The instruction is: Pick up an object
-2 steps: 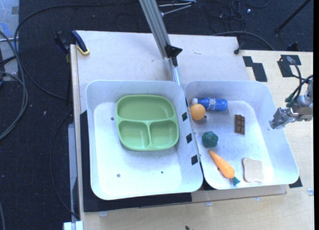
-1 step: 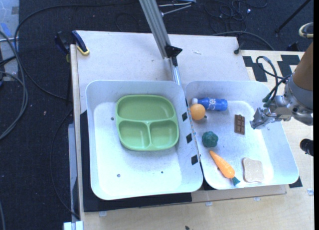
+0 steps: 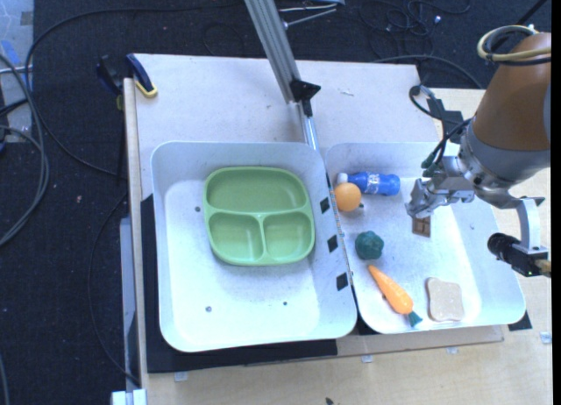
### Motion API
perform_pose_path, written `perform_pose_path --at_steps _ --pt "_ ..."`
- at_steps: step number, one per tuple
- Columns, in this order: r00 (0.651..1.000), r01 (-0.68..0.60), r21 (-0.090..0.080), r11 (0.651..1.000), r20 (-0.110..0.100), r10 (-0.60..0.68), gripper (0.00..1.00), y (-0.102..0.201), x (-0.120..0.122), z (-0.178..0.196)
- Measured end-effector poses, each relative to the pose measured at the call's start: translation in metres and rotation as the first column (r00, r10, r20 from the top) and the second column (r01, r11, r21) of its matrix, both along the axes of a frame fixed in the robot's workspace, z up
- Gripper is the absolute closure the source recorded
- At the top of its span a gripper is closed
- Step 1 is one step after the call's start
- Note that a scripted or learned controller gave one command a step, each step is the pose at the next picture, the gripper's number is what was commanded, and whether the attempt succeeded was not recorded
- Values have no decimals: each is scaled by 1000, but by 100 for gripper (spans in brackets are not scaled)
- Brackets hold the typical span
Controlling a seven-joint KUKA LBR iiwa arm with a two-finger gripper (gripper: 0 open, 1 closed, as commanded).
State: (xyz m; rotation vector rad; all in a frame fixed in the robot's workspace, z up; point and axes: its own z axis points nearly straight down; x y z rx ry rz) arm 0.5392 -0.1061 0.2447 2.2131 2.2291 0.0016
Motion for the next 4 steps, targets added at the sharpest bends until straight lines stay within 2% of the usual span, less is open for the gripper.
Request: perform_pose_path --at_steps 1,4 --pt "1000 2 0 1000 -2 -2 100 46 5 -7" --pt "1000 2 0 1000 1 -2 100 205 48 11"
